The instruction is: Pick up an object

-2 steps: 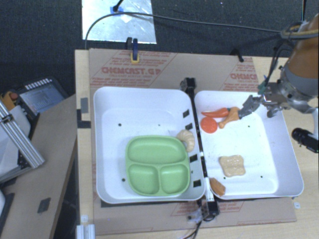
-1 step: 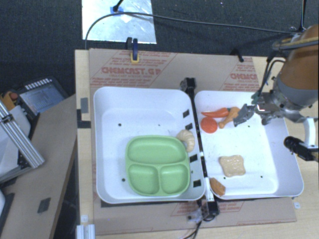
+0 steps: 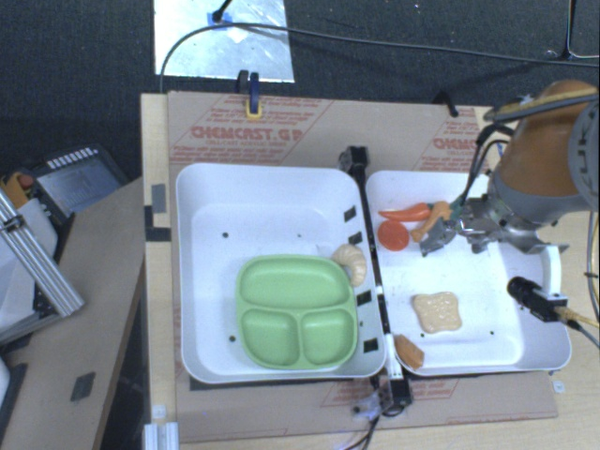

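Hand point(image 3: 435, 239) low in right bin point(image 3: 539, 350), beside carrot point(image 3: 405, 213).

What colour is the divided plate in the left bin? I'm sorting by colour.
Pale green; the divided plate shows clearly in the camera view.

Dark carpet floor point(image 3: 75, 64), foil sheet point(image 3: 225, 26), tan side bench point(image 3: 84, 279).
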Controlling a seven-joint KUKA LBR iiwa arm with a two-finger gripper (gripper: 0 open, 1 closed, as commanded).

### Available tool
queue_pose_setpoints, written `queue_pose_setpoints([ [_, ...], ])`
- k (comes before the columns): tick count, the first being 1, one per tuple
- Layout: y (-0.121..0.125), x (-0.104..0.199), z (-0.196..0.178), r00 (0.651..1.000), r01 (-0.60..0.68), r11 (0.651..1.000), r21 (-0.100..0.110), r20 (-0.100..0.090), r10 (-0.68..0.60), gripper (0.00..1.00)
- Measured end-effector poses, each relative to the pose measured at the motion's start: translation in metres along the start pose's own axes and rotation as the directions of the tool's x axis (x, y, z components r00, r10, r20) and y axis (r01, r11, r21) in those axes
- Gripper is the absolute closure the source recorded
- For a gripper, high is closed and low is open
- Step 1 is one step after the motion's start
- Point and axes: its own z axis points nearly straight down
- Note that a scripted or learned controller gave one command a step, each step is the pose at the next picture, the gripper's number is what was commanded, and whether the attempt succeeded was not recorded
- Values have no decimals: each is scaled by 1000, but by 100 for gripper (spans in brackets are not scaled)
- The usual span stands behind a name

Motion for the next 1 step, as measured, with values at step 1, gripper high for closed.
queue_pose_setpoints([
  [1, -8, 0, 45, 1000, -1, 1000, 0, 0, 1, 0],
])
